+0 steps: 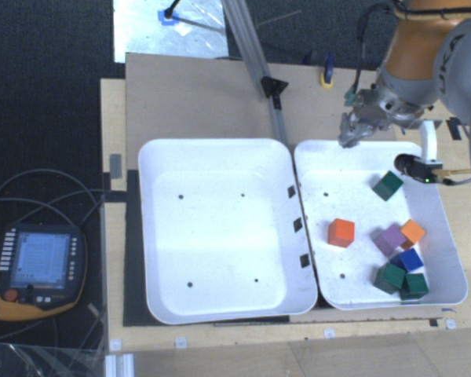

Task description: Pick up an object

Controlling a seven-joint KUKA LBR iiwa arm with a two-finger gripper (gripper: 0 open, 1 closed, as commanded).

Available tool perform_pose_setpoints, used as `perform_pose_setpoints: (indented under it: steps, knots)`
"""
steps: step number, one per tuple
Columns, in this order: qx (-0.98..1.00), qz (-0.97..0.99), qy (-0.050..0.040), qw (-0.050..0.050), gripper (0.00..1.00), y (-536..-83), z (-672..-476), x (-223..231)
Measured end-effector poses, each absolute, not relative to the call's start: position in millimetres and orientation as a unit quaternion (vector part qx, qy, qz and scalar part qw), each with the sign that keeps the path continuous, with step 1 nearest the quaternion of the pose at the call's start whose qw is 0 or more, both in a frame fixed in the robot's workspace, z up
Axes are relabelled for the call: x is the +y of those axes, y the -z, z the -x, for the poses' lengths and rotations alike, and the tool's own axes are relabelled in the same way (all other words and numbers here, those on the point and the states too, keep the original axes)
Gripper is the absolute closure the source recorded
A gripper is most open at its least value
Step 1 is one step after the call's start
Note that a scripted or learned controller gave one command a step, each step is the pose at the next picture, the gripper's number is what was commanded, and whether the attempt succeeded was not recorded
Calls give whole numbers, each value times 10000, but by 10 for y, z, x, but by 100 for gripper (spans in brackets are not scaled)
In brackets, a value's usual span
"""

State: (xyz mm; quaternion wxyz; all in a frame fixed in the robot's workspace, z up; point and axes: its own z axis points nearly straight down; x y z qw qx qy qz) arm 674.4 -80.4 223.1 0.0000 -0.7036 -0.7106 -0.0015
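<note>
Blocks lay in the right bin (447,234): a lone green cube (388,185) near the far wall, an orange cube (341,232) apart toward the divider, and a tight cluster at the near right corner of purple block (389,239), small orange block (413,230), blue block (410,259) and two dark green blocks (400,280). The left bin (153,210) offered open floor. A teach pendant (36,269) sat off the bench's left. The gripper (352,136) hung over the right bin's far rim, carrying nothing; whether it was spread or closed, I cannot tell.
</note>
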Motion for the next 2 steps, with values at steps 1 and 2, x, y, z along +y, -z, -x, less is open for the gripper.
perform_pose_setpoints:
  steps: [1, 2]
  knots:
    - [-7107, 7035, 14, 1, 100, -2166, -6783, -291]
    - [-7105, 7037, 14, 2, 100, -2227, -6735, 157]
